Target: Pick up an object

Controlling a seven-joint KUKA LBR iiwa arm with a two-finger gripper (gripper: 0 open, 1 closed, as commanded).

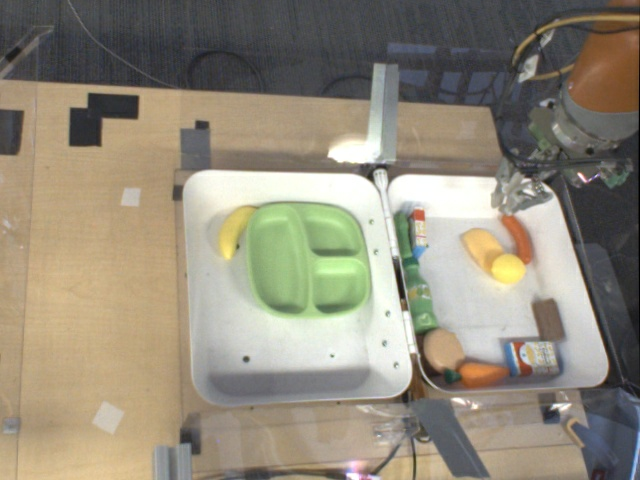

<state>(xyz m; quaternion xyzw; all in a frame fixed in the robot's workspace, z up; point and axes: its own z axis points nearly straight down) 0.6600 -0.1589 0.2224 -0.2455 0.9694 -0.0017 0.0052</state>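
Grey metal two-finger gripper [520,193] at the far right corner of the right shallow white bin [470,308], hanging below the grey arm with its orange band [605,63]. Nothing seen gripped; whether clenched or released, cannot tell from this slant. Just beside the gripper, toward the near side, a short orange-red sausage-shaped piece [517,237], lying along the bin's right half. Touching that piece or very nearly so, a round yellow lemon [508,269], pressed against a pale yellow oblong lump [481,242].

Along the right bin's left wall, a long green pouch-like pack [418,293], with a small red-and-white box [418,227] beside its far end. In the near left corner, a tan round bun-shaped thing [442,348], and touching it, an orange carrot-shaped piece [483,374] along the near wall. Next to that, a small can with a blue, red and white label [530,358] on its side. Near the right wall, apart from the can, a dark brown rectangular block [547,318].

In the left shallow white bin [290,363], a light green plastic plate with three compartments [305,258], roughly central. Against its left edge, a yellow banana [234,231], curved and touching the plate's rim.

Under both bins, a pale wooden bench [80,298].
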